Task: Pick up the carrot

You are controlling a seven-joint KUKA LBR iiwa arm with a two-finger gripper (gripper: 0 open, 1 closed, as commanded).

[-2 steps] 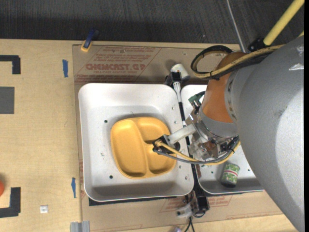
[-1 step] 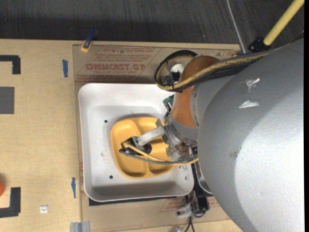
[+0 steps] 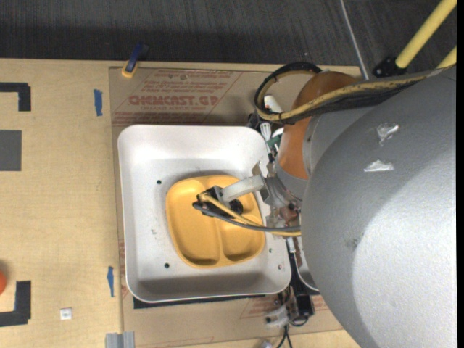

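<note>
The arm [image 3: 384, 209] lies nearest, a broad smooth grey shell with a dull sheen that covers the right of the scene, with an orange band [image 3: 290, 151] where it narrows. Below it the gripper [image 3: 274, 191] hangs at the right edge of the white bin [image 3: 138, 194], and whether it is open or closed, or has hold of anything, I cannot tell.

The bin is shallow, with rounded corners and a matte, slightly scuffed floor. In it sits a yellow dish [image 3: 196, 230] – glossy, hard-looking, pressed into two soft hollows on its near side. The bin rests on a cardboard sheet [image 3: 174, 93] with faded red print.

Where the carrot lies I cannot tell; it may be under the arm. A small orange-red thing [image 3: 2, 283] is cut by the far-left edge, well apart from the bin – too little shows to name it.

To do this step well, I judge the arm should lift clear first, find the carrot, then close across its narrow width, since a smooth tapered shape slips easily.
</note>
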